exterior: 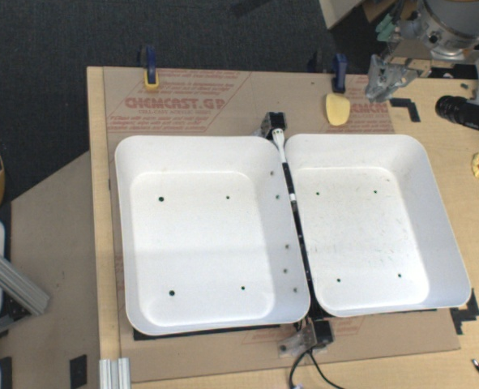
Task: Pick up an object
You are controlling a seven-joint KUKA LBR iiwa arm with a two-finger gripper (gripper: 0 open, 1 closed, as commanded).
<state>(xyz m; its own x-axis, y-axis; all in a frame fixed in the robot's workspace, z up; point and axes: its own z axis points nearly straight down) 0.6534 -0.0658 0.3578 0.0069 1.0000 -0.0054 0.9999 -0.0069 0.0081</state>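
Yellow object (337, 109) lies on desk (223, 96) outside both bins, just left of and below tool (382, 86); tool hangs near it, finger state unclear, nothing visibly held.

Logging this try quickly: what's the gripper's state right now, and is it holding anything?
Gripper: cannot be told; it hangs over the board behind the right bin, beside the yellow object.

White bins (134, 217), pale yellow object (337, 109), brown board (198, 96) with red lettering.
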